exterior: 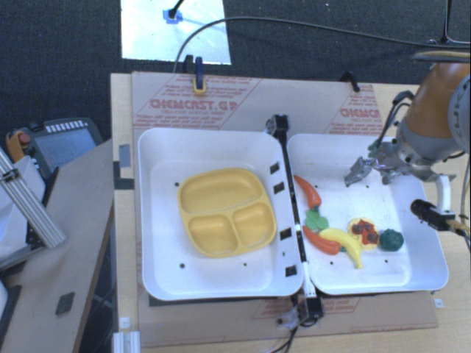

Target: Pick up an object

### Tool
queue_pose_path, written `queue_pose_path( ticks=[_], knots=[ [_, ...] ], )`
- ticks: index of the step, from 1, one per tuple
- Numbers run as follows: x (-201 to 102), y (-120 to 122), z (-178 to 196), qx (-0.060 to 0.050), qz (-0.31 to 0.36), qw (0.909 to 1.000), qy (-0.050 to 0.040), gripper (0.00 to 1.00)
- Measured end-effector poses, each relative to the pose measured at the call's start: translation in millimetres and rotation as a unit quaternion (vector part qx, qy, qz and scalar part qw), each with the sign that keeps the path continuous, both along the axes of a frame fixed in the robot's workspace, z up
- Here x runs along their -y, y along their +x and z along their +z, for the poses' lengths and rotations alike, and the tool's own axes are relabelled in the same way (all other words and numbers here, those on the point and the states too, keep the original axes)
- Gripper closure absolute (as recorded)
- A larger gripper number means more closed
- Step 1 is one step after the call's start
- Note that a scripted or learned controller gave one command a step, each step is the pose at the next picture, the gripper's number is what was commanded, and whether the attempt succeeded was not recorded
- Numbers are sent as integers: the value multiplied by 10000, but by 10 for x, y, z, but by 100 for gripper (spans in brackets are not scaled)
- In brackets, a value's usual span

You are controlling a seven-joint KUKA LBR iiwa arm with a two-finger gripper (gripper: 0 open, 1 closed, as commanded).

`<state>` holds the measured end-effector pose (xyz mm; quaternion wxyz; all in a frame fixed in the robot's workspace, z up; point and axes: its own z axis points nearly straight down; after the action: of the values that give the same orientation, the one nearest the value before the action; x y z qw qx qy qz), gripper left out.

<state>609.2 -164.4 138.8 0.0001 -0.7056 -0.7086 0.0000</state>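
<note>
The right bin (412,271) holds toy foods in its front half. A red chili (309,190) lies near the left wall, with a small green leafy piece (316,220) just below it. Further forward lie an orange-red pepper (321,241), a yellow banana (346,243), a yellow round piece with red topping (363,230) and a dark green broccoli (391,239). My gripper (359,173) hangs over the bin's back middle, open, with nothing between its fingers. It is to the right of the chili and behind the banana.
The left bin (162,271) holds a yellow three-compartment plate (224,212). A divider with black clips (288,212) runs between the bins. My arm reaches in from the right over the right bin's far wall.
</note>
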Motion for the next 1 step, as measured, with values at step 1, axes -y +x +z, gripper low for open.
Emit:
queue_pose_path(
  ticks=[1],
  knots=[
    [-6, 5, -513, -3, -9, 10000, 0, 0]
  ],
)
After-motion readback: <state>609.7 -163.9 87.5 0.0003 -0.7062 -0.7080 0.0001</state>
